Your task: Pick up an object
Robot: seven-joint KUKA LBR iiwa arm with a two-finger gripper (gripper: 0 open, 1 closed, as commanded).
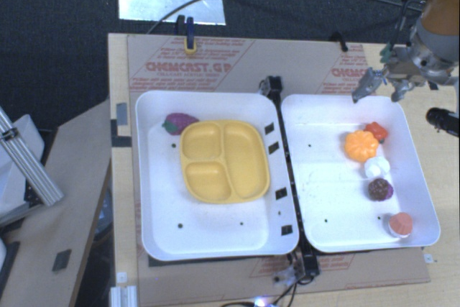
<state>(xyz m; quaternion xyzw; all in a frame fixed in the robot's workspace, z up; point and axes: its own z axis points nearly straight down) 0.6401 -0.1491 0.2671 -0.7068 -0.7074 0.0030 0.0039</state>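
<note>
Orange stands out first: a pumpkin (361, 145) lies in the right bin (323, 176), toward 2 o'clock of its floor, touching a red piece (376, 131) just above it. Below them, down the bin's 3 o'clock side, run a white lump (376, 167), a dark purple ball (380, 189) and a pink piece (400, 223) near 5 o'clock. The left bin (154, 176) holds a yellow tray (223, 160) with 3 compartments, none of them holding anything, and a purple item (177, 123) just beside the tray at 10 o'clock.

The gripper (381, 85) hangs over the right bin's far rim at about 1 o'clock, above and apart from the pumpkin cluster. Its 2 fingers are spread, with nothing between them.

I judge this the approach step: nothing is grasped, and the likely targets are the 5 items along the right bin's edge. The next move calls for a shift toward 6 o'clock and a descent over 1 item. The pumpkin and red piece touch, and the white lump sits close under them, so spread fingers could nudge a neighbour; the purple ball or pink piece stand freer, though both lie near the bin wall.

Red lettering on the board under the bins reads roughly "CHEMCAST GP", printed near 11 o'clock and repeated, partly hidden, near 1 o'clock; smaller print is too fine to read
</note>
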